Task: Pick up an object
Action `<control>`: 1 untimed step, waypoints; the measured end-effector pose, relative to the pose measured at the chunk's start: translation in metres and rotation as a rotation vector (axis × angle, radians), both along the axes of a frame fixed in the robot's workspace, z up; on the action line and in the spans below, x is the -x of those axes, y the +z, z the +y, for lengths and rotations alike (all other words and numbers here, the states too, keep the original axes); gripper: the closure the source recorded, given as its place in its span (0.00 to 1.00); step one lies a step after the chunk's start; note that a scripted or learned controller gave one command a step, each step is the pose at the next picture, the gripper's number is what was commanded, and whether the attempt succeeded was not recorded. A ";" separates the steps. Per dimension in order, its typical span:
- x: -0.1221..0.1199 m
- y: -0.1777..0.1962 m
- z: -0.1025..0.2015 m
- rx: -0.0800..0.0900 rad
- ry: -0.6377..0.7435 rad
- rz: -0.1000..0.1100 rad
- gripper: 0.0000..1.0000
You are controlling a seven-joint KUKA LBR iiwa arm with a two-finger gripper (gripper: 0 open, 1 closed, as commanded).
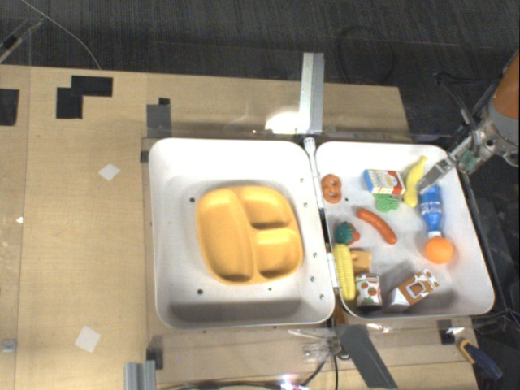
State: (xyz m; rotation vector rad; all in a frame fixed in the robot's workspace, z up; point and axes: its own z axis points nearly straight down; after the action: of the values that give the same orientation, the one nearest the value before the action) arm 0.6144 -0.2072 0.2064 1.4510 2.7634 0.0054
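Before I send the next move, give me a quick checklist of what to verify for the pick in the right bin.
1. Gripper position: at the right bin's upper right, beside the banana: ok.
2. Object between its fingers: cannot tell.
3. Banana free of neighbours: not ok, the blue bottle and the small carton crowd it.
4. Orange ball has room around it: ok.
5. Yellow tray lies in the left bin, out of the arm's path: ok.
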 end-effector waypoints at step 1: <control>0.020 -0.079 0.041 -0.010 -0.234 0.016 0.00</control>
State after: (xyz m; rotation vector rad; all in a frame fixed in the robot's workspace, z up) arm 0.5941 -0.1666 0.1271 1.7735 2.5907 0.0033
